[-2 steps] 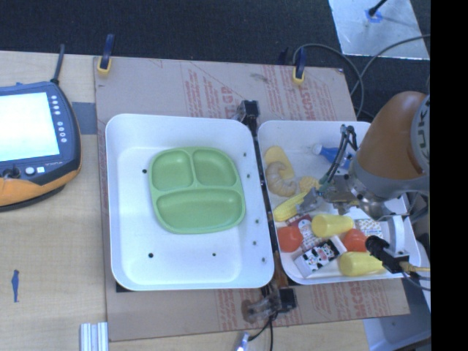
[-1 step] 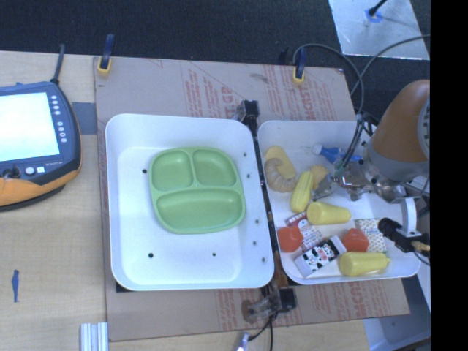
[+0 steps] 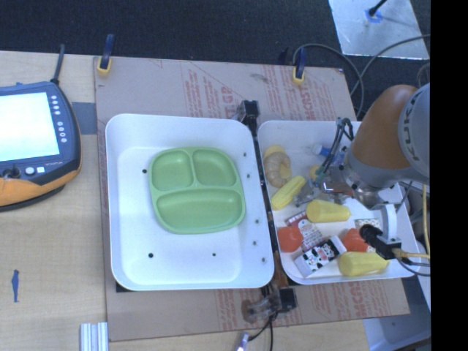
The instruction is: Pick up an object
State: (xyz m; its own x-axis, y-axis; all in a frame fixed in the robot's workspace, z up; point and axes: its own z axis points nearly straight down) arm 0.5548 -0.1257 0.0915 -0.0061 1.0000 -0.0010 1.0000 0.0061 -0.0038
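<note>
The right bin (image 3: 292, 130) holds several small objects. Among them are a pale lumpy piece (image 3: 276, 165), a yellow banana-like piece (image 3: 287, 192), a yellow block (image 3: 327, 211), a red piece (image 3: 289, 238), a black-and-white patterned box (image 3: 319, 255), an orange piece (image 3: 354, 240) and another yellow piece (image 3: 362, 263). My gripper (image 3: 322, 185) is low in this bin, between the banana-like piece and the yellow block, just above the block. The grey wrist with its orange band (image 3: 384, 134) hides the bin's right side. Nothing is visibly held.
The left bin (image 3: 128, 218) holds a green divided plate (image 3: 196, 189). A tablet-like pendant (image 3: 33, 141) lies at the far left of the bench. Cables (image 3: 344, 134) run down beside the wrist. Clamps (image 3: 250, 110) join the bins at the middle.
</note>
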